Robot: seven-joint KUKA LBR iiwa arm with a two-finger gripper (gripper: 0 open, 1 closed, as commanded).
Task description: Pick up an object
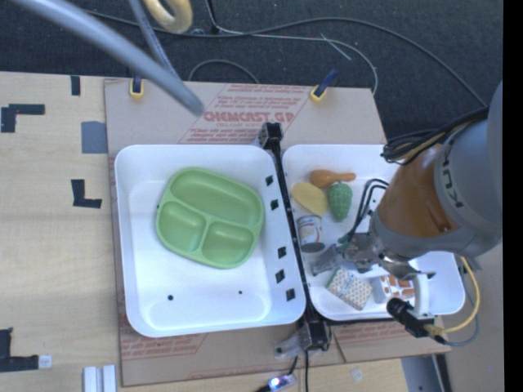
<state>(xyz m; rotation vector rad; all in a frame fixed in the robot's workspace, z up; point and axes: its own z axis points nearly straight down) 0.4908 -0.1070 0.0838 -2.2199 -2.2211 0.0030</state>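
The arm (433,194) reaches in from the right, wrist bent down over the right bin (449,296); the gripper (347,256) hangs low near its middle. The green tray (211,216) lies flat in the left bin (196,313); carrot (331,176) lies crosswise near the right bin's far edge; the packet (350,289) sits tilted near the front edge.

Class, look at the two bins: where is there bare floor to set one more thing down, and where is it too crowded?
Free: the left bin has bare floor below the green plate, along its near wall. Crowded: the right bin, where carrot, yellow piece, green piece, can and patterned packet cluster around the pincer.
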